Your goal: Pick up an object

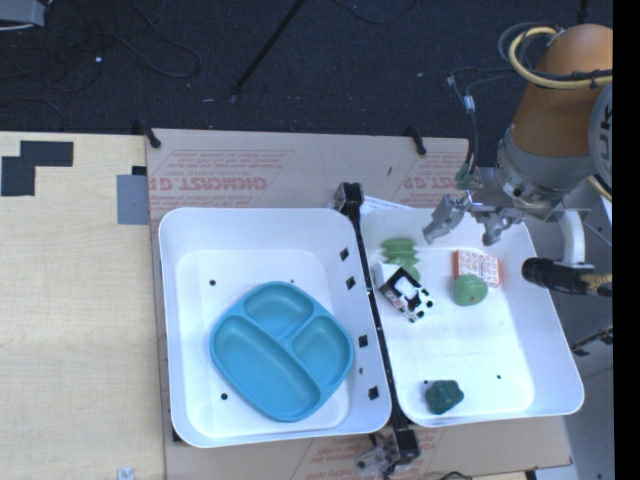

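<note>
With jaws spread and empty, the gripper [468, 220] should probably descend squarely over the orange box [475, 266], clear of the green ball [469, 290].

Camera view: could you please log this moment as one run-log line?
claw: open, above right bin, holding nothing | nearest: orange-white box, green ball | left bin: blue divided plate

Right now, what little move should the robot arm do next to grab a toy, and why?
Probably ease the gripper down and slightly toward the camera onto the orange-and-white box. The gripper hangs open above the right bin's far edge with nothing between its fingers, and that box is the nearest thing. The green ball touches it, so a careful descent seems wise.
</note>
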`<state>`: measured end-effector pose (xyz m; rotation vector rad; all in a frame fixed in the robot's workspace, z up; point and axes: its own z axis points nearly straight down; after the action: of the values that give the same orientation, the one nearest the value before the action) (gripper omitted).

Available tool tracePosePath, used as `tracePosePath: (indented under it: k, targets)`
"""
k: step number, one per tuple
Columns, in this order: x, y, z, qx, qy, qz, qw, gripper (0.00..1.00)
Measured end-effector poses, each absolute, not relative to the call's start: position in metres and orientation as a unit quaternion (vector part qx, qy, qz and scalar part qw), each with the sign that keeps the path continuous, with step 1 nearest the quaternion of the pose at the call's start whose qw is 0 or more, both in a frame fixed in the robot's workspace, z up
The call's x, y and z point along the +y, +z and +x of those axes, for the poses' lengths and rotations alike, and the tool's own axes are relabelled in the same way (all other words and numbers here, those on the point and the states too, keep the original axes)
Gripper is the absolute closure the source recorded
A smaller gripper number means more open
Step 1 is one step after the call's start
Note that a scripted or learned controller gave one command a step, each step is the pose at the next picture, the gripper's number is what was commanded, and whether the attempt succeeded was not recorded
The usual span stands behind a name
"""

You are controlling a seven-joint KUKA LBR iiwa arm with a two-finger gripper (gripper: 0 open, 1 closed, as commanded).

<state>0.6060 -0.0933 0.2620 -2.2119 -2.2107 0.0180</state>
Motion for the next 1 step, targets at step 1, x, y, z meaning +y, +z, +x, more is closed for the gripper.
tracePosePath:
  k: [1]
  targets:
    - [-0.0934,0.2686,0.6076,-0.707,0.0022,-0.707,0.003,0.00]
